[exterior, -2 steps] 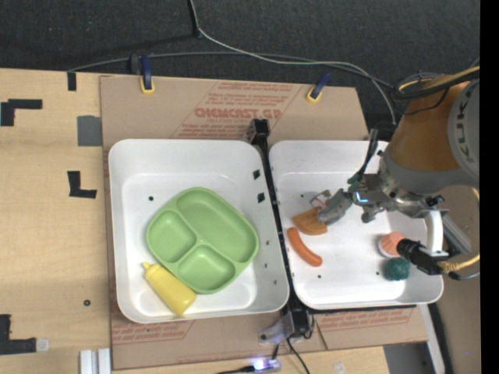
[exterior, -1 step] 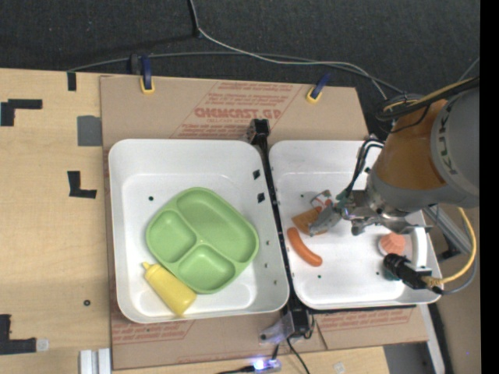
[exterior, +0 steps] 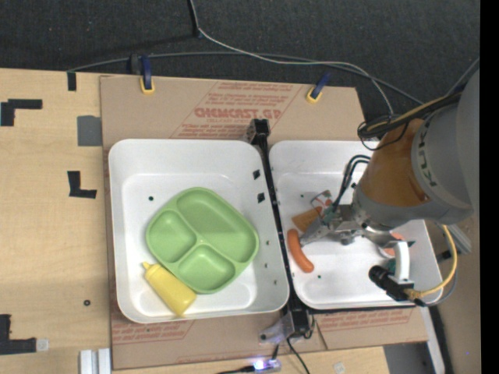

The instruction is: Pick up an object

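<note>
Wooden bench [exterior: 47,232], pale, marked with black tape pieces at left. Cardboard sheet [exterior: 234,107], red-printed, laid on the bench and held at its far edge by two clamps [exterior: 145,75]. Dark carpet [exterior: 312,14] beyond, crossed by thin cables [exterior: 234,47].

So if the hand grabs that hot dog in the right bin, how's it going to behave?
The hot dog looks like a small toy, so it is probably light. Its rounded, sausage-like shape may roll or slip aside under a push. It lies near the right bin's left wall, which could crowd a grasp.
</note>
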